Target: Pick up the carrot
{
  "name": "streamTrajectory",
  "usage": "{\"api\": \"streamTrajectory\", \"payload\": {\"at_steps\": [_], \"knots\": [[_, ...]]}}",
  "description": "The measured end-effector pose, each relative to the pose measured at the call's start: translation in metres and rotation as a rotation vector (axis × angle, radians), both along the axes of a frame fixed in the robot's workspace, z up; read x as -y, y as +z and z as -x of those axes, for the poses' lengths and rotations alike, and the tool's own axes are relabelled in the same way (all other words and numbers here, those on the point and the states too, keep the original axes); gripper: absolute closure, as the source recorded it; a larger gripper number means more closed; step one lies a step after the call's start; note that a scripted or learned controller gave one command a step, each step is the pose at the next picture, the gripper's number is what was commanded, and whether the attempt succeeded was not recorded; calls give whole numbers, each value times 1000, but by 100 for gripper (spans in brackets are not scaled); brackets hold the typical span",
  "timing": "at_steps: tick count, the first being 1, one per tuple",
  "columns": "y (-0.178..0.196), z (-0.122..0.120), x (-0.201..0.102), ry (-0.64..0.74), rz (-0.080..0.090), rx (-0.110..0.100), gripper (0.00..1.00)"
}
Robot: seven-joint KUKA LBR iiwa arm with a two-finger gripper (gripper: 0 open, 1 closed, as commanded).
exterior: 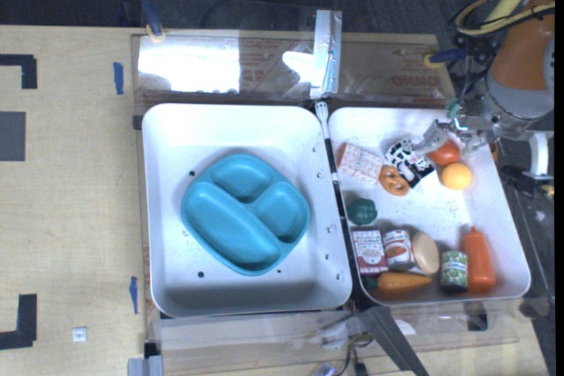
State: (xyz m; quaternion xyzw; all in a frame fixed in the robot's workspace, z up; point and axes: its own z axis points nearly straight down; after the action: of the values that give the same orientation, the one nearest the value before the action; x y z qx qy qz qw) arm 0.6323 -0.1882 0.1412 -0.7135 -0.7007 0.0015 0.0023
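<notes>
Smooth tapered orange carrot (404, 282) lies at the right bin's (515, 229) front wall; claw (449, 129) state unclear

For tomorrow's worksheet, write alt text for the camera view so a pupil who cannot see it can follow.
A carrot lies at the near edge of the right white bin among toy foods, while the robot's gripper sits at that bin's far side beside a red tomato. The left white bin holds a blue divided plate.
</notes>
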Motion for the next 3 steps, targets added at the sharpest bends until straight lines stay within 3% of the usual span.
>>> {"api": "streamTrajectory", "payload": {"at_steps": [1, 2, 3], "knots": [[-14, 45, 22, -33, -1, 4, 0], [-53, 4, 13, 6, -7, 13, 0], [-53, 67, 14, 25, -10, 6, 0]]}}
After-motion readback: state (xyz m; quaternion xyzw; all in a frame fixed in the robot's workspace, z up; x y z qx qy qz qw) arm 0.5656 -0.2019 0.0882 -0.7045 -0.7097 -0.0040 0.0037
